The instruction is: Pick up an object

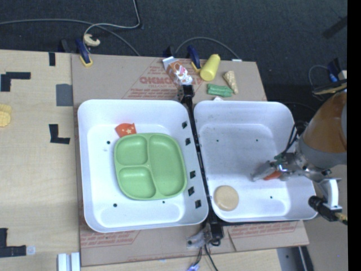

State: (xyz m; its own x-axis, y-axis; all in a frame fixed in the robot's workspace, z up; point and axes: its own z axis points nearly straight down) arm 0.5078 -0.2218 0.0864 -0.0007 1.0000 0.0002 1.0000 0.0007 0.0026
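Camera view, looking down: my gripper (pixel 269 174) sits low in the right bin (pixel 242 113), fingers pointing toward the bin's middle. There's a small red-orange bit (pixel 273 175) right at the fingertips, but I can't tell if it's a gripped object or part of the tool, and I can't tell how wide the jaws are set, too small and blurred. So no claim of a hold from me.

Nearest real candidate: a tan round disc (pixel 226 197), cookie- or puck-like, lying flat on the right bin's floor near its front wall, toward the corner by the divider, apart from the gripper. My guess is it's light and stiff, w/ a smooth top; lying flat, it gives little edge to pinch. I'd come straight down and take it across the diameter, fingers either side of the rim. Risk: it slides on the slick plastic or squirts out.

Further from the right bin: the left bin (pixel 93 117) holds a green divided plate (pixel 150 165), w/ an orange-red card or packet (pixel 126 130) just behind it. Beyond the right bin's back wall, on the cardboard, sit a yellow bottle-shaped toy (pixel 210 66), a green piece (pixel 220 90), a tan cone (pixel 230 81) and a small printed packet (pixel 179 70).
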